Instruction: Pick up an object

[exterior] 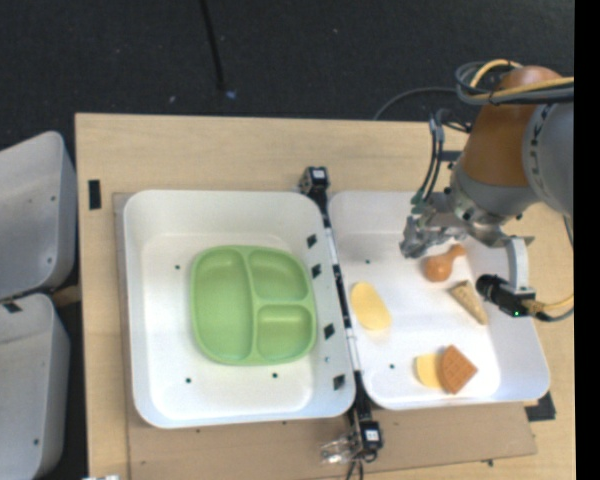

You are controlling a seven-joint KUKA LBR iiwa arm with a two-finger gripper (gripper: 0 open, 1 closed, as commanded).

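Wooden bench point(230, 153), dark floor point(180, 38) behind; claw point(425, 238) over right bin point(380, 213), grip state unclear.

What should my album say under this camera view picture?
Grey arm's gripper above a small orange-brown pear-shaped toy in the right white bin.

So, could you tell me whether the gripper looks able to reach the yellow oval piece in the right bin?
Probably yes. The yellow oval piece lies flat with bare bin floor around it, and the gripper hangs over the same right bin, nothing standing between them.
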